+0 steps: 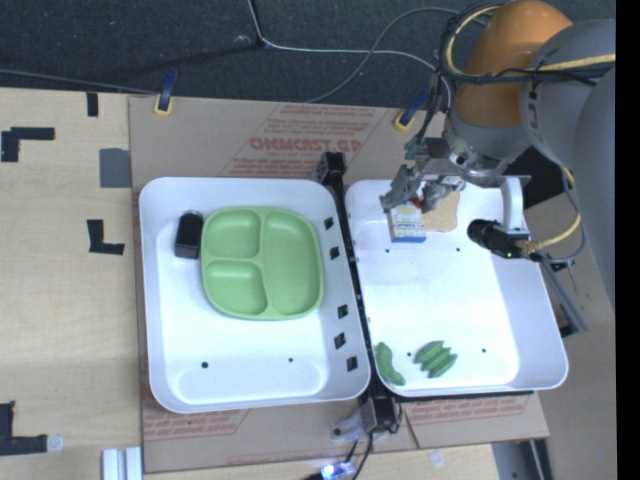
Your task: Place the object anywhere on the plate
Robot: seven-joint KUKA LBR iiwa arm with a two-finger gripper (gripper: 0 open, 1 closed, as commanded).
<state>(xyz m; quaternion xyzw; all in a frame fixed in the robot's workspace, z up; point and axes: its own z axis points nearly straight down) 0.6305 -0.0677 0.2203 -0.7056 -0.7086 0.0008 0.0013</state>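
End effector (412,200) poised over the right bin (500,288), upper left corner.
A small white-and-blue object (407,226) seems to be gripped between its closed-in fingers, though blur leaves this unsure; the green plate (262,263) is seen in the left bin (170,298).

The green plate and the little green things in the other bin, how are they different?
The green plate is big, while the green pods are small. The plate lies in the left bin; the pods lie in the right bin, near its front edge. The plate has three compartments; the pods are slim. Both are green.
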